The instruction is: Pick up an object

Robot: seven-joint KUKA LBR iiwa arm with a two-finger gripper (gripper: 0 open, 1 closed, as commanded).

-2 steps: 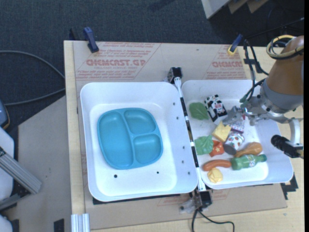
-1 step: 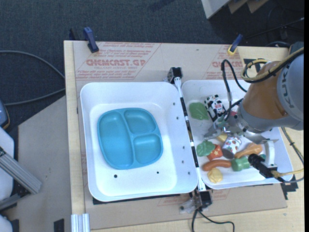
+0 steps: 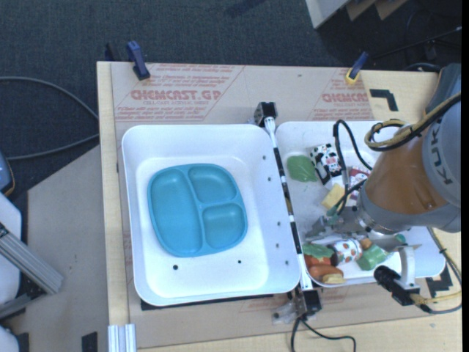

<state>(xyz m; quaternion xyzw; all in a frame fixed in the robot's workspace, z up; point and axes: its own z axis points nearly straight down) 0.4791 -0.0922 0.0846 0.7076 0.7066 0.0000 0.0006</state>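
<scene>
Nearest the camera, at the near rim of the right bin (image 3: pixel 440 268), a cluster of small toys lies together: a green and orange piece (image 3: pixel 321 254), a brown one (image 3: pixel 331 276), a white red-spotted one (image 3: pixel 346 251) and a green block (image 3: pixel 372 257). Farther back in that bin sit a green leaf-shaped piece (image 3: pixel 299 169), a black-and-white cow figure (image 3: pixel 323 158) and a pale yellow block (image 3: pixel 333 195). The grey arm (image 3: pixel 410 174) with its orange band hangs over this bin, and the gripper (image 3: pixel 338 224) is low among the toys; whether its jaws are apart or closed on anything cannot be told. The left bin (image 3: pixel 146 270) holds one blue tray (image 3: pixel 196 208) with three compartments. Two bins stand on the bench (image 3: pixel 110 196). Red print on the far board (image 3: pixel 220 94) reads roughly "CHEMCAST GP", appearing twice.
</scene>
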